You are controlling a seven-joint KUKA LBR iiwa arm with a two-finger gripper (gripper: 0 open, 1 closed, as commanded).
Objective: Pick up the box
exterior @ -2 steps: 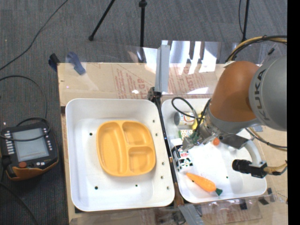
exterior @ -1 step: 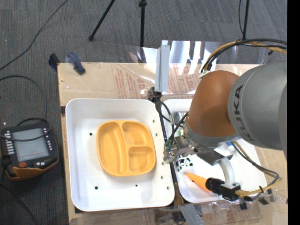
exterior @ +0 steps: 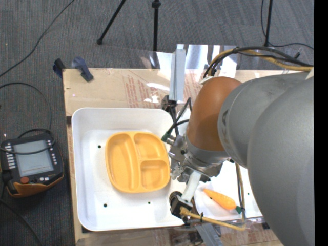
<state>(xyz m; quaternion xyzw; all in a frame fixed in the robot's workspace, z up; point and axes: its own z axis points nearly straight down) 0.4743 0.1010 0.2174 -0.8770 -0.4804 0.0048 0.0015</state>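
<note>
My gripper (exterior: 177,172) hangs low over the wall between the two bins, at the right edge of the left bin (exterior: 84,137). The bulky grey arm with its orange band (exterior: 210,117) covers most of the right bin (exterior: 251,209) and hides what lies beneath it. Nothing can be seen between the gripper's parts.
A yellow divided plate (exterior: 137,160) lies in the middle of the left bin, just left of the gripper. An orange carrot (exterior: 220,199) lies in the right bin near its front. A teach pendant (exterior: 31,160) sits on the floor at the left.
</note>
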